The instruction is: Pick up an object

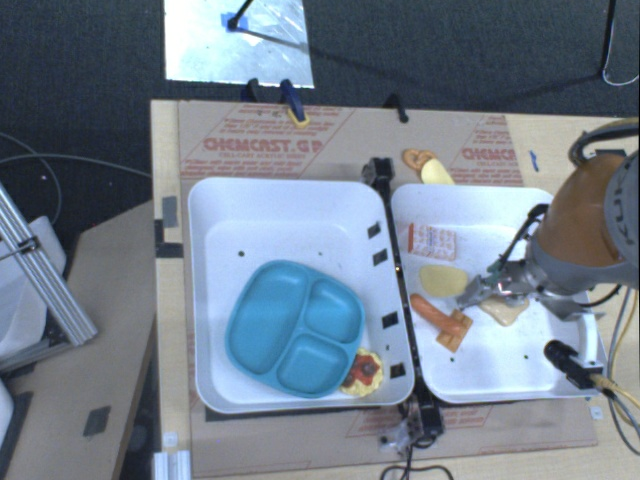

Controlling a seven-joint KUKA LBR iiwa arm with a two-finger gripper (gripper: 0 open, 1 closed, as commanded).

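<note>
Metal hand (pixel 480 290) over smooth, perhaps plastic, yellow oval (pixel 440 280).

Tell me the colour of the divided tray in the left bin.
Light blue tray, clearest in the camera view.

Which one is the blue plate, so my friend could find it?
Look at the left white bin. The blue plate lies flat in its lower middle, split into compartments. It is far bigger than the small red-and-yellow toy touching its lower right edge.
</note>
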